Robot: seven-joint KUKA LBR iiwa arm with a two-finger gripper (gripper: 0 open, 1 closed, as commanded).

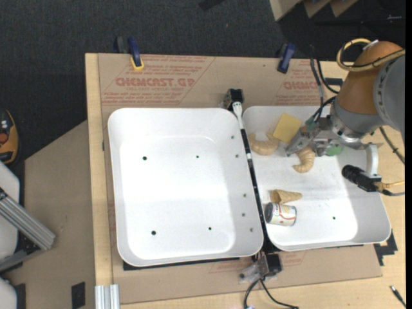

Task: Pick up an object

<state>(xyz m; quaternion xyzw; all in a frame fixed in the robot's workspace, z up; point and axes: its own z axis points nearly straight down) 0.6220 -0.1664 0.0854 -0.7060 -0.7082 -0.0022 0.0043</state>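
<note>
Your tool (308, 145) is down in the right white plastic bin (360, 234), just above a curved tan croissant-shaped piece (304, 161); whether its grip is apart or together you cannot tell. A pale yellow wedge (286, 127) lies just beside it. Near the bin's front lies a small can (281, 214).

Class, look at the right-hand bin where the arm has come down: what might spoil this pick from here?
1. The tool sits between the tan curved piece and the yellow block; it may nudge one aside instead of gripping.
2. The curved piece looks rounded and may slip.
3. Another tan piece lies close and may get knocked.
</note>
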